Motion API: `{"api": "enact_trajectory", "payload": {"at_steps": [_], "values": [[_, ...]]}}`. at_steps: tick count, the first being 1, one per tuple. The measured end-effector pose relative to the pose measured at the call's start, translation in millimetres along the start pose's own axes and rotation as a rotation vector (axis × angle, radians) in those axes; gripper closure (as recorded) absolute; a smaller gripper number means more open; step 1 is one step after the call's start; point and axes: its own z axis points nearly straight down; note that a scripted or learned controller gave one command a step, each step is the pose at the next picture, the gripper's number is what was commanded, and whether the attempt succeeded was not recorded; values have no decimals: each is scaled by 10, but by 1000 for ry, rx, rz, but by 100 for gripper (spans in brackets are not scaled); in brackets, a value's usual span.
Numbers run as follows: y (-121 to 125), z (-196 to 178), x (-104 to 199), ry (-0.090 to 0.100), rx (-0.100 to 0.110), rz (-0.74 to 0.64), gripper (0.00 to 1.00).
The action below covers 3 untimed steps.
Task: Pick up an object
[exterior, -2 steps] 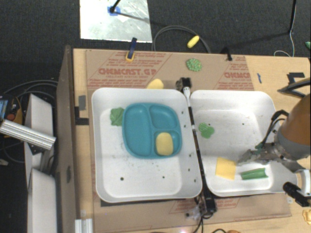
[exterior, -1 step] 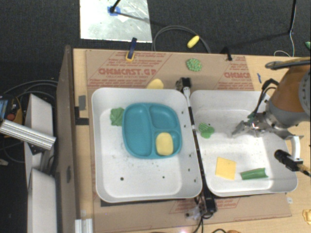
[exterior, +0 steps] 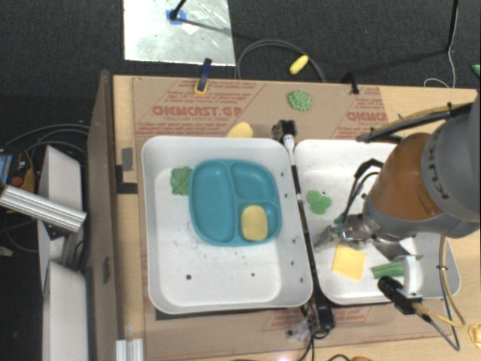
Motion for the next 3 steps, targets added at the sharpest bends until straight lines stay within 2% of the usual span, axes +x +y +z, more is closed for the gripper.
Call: {"api": "enact_trajectory", "payload": {"at_steps": [1, 2, 3], "values": [[1081, -41, -695, -13, -18, 7, 0], [584, -14, -803, -6, -4, 12, 0], [1675, -593, -1122, -13, -24, 3, 0]]}}
